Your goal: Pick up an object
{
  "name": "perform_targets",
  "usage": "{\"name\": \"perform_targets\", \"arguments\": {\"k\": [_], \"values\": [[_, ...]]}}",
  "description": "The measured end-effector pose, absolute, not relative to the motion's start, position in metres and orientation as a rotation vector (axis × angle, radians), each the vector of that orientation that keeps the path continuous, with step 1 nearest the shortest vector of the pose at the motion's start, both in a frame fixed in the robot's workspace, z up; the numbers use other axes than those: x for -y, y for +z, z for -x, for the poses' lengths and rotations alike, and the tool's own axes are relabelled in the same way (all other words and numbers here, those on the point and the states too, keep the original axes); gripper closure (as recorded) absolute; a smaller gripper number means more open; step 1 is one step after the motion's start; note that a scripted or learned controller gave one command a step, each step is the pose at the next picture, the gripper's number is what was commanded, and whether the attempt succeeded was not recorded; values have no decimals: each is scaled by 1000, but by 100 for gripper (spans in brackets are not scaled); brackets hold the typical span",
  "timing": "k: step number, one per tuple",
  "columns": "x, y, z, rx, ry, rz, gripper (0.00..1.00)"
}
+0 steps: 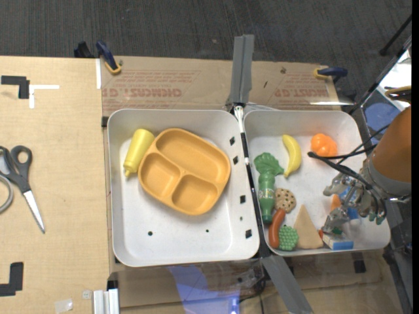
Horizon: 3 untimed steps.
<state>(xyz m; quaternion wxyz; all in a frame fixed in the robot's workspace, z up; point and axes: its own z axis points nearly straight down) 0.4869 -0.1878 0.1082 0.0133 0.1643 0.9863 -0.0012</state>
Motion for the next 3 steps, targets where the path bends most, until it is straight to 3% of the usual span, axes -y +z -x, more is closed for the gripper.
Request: {"name": "perform_targets", "arguments": {"k": [1,2,3], "values": [[176,92,-511,-3081,1,-596,0],[176,102,-512,-3079,0,-592,100],[126,229,-533,-3074,0,-627,100]]}}
